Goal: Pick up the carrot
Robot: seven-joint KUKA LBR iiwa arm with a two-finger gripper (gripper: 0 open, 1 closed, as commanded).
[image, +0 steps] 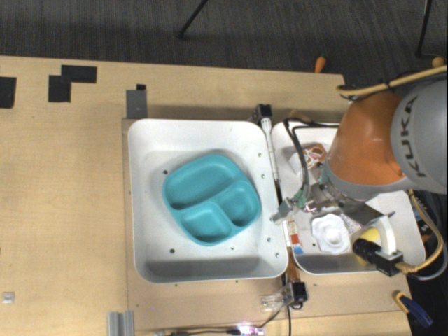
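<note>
Grey arm's gripper [323, 203] hangs over a white bin [350, 270], its opening impossible to judge; the carrot, perhaps the orange scrap [316, 150] just beyond it, is likely light, stiff and smooth, best gripped mid-length.

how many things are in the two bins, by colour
teal: 1, the divided plate in the left bin
white: 1, a round object in the right bin
yellow: 1, a partly hidden object in the right bin
total: 3 that can be made out; the arm covers much of the right bin
</note>
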